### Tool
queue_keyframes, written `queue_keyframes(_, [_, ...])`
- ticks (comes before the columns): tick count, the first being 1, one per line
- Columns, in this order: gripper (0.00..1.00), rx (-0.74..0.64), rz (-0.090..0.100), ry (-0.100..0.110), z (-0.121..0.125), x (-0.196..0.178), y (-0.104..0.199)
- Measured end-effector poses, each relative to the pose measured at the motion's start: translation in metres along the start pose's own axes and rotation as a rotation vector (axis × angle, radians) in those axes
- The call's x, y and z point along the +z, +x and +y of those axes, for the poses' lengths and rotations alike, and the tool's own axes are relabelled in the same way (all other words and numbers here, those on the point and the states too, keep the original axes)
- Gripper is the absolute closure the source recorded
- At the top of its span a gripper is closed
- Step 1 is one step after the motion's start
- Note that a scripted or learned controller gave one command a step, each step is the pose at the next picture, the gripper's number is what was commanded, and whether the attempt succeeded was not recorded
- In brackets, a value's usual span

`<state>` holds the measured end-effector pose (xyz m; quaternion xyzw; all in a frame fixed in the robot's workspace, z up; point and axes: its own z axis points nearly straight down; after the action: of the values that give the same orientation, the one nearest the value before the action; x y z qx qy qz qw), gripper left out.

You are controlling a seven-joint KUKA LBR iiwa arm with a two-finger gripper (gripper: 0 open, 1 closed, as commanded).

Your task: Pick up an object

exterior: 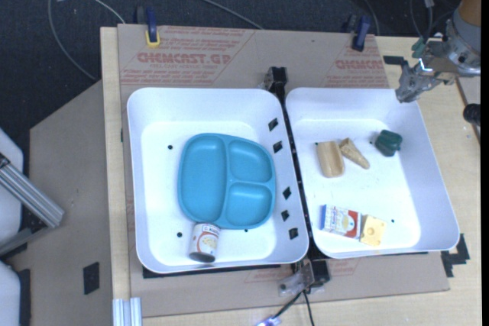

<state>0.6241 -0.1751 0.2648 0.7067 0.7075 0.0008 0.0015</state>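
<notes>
My gripper (407, 90) hangs over the far right corner of the right bin (428, 187), with nothing between its fingers that I can see. Just below it and to the left lies a dark green object (388, 141). Two tan, bread-like pieces (330, 159) (354, 153) rest near the bin's middle. A small printed carton (340, 221) and a yellow cheese-like piece (373, 230) lie toward the bin's front. The left bin (149, 187) holds a blue divided plate (226, 180) and a small can (204, 241) on its side.
Black clips (276, 77) join the two bins down the middle. Clamps (152, 25) (361, 31) hold the cardboard-covered bench at the back. Cables trail over the dark floor behind.
</notes>
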Motion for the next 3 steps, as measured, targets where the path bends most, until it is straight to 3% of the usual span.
queue_keyframes(3, [1.00,-0.004,0.003,0.005,-0.006,0.009,0.155])
